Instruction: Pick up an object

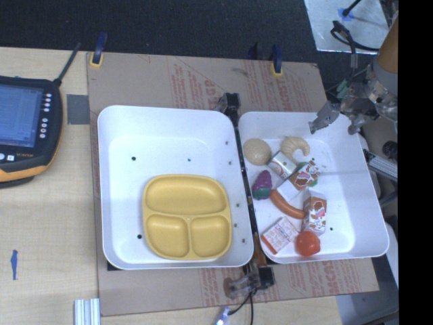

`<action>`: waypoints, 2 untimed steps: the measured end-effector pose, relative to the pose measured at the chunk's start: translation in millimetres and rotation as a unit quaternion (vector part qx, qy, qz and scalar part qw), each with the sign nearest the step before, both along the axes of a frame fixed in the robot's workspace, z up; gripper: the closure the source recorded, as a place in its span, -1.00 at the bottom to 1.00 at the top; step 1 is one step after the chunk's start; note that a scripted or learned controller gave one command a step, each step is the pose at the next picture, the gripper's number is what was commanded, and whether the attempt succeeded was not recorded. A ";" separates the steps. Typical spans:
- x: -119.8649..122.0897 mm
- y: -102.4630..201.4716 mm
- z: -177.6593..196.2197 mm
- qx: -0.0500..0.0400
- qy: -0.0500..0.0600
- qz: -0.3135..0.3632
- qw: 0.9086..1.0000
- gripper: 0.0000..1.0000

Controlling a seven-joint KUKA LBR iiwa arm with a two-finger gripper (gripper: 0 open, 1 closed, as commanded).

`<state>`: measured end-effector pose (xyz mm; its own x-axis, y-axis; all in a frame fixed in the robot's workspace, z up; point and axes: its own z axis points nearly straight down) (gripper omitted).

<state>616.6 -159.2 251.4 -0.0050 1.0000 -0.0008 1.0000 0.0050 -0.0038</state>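
The right bin point(362, 181) holds several toy foods: a beige ball point(257, 151), a croissant point(295, 145), a purple eggplant point(262, 183), an orange sausage point(289, 205), two small cartons point(306, 175) point(316, 213), a red-and-white packet point(279, 235) and a red tomato point(307, 244). My gripper point(339, 122) hangs over the bin's far right corner, up and to the right of the croissant. Its two fingers are spread open with nothing between them.
The left bin point(122, 134) holds a yellow divided plate point(187, 217). A teach pendant point(24, 127) lies on the bench at the far left. Blue clamps point(276, 54) hold the cardboard sheet under both bins.
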 end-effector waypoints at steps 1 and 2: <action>10.3 43.5 -145.6 0.000 0.003 0.000 1.000 -1.00; 39.8 17.2 -159.3 0.000 -0.001 -0.001 1.000 -1.00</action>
<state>656.3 -142.0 92.2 -0.0033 1.0000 0.0002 1.0000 0.0033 -0.0027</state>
